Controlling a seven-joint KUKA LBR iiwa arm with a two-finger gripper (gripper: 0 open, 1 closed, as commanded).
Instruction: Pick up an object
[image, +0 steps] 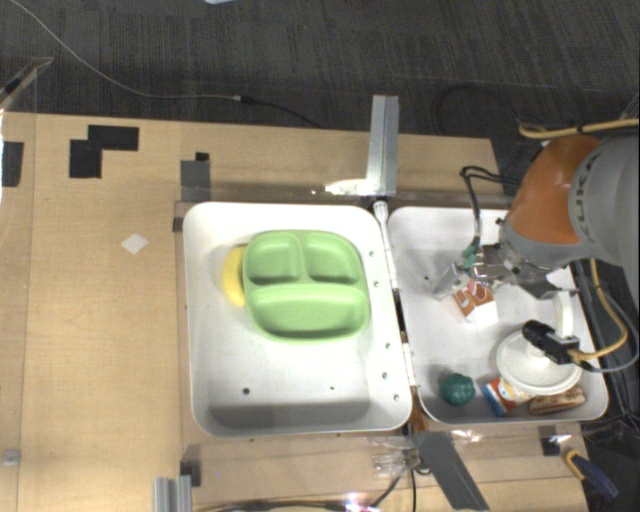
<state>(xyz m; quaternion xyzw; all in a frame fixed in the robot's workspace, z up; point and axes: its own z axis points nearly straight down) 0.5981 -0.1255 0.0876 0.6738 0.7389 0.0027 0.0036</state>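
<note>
gripper: lowered into the right bin, finger state can't be told
orange packet: seen just below it

The arm is grey with a glossy orange band, black cables looping alongside, and small metallic fittings near its tip.

even bright overhead light; glare on white bins; soft shadows, slight blur.
</note>
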